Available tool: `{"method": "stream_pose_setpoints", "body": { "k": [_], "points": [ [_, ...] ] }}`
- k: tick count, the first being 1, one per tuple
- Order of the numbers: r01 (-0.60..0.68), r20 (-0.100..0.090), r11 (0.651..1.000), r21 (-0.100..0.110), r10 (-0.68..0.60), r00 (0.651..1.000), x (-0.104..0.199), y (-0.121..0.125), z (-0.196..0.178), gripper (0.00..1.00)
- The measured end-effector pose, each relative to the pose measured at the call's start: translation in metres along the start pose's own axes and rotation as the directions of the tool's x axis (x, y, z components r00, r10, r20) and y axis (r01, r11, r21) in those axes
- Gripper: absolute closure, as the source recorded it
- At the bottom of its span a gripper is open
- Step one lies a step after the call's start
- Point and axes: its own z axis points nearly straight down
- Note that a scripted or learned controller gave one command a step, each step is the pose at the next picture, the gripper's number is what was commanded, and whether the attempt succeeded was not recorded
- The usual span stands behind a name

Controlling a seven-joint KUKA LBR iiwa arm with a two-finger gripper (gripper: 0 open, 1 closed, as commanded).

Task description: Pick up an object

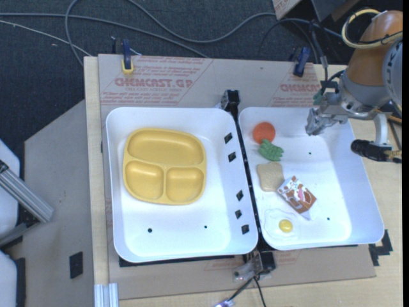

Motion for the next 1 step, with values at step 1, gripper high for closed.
{"method": "stream_pose_setpoints", "body": {
  "k": [1],
  "points": [
    [-0.002,0.000,1.000,0.001,0.002,1.000,-0.0087,-0.0034,-0.0517,1.00]
  ]
}}
